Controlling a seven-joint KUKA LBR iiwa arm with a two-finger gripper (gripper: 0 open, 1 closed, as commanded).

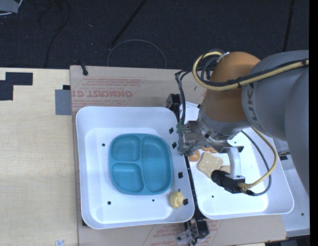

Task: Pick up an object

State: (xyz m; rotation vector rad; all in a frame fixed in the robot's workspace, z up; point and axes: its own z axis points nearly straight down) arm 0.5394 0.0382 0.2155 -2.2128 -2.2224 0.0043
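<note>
Grey arm [251, 101] hung low over the right bin [261, 204].
Grip state untellable; toast-like piece [209, 163] beside the divider risked a wall-blocked miss.

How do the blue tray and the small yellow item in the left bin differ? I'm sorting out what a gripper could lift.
The blue tray is large, flat and split into compartments; the yellow item is a small rounded lump. The tray lies in the middle of the left bin; the yellow item sits in its lower right corner, apart from the tray. Both rest on the bin's floor, away from the gripper.
</note>
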